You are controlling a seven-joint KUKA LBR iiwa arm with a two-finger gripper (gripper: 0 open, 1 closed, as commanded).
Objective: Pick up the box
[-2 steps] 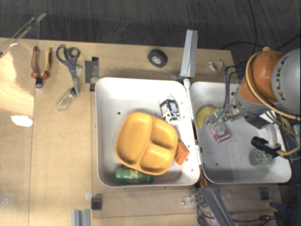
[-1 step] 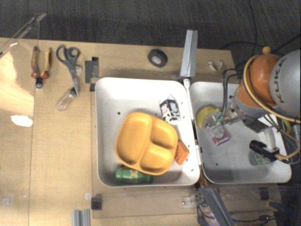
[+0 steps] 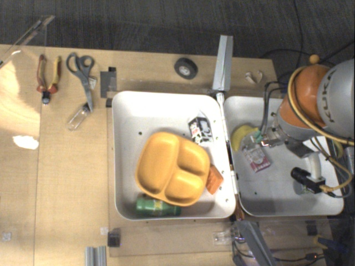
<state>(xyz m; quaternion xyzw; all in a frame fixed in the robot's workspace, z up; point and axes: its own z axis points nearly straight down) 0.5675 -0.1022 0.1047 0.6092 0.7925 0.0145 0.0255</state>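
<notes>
Yellow plastic dominates the left bin (image 3: 125,148): a divided plate (image 3: 173,168) lies upside down there, partly covering a green can (image 3: 158,206) and touching an orange block (image 3: 214,180). The box (image 3: 200,129), small with black and white print, lies just beyond the plate, near the wall between the bins. The pincer (image 3: 258,155) hangs over the right bin (image 3: 288,204), beside a yellow object (image 3: 242,136); if it is spread or pressed together I cannot tell. The box is close to both wall and plate, so I think a finger could strike one of them and push the box away.
</notes>
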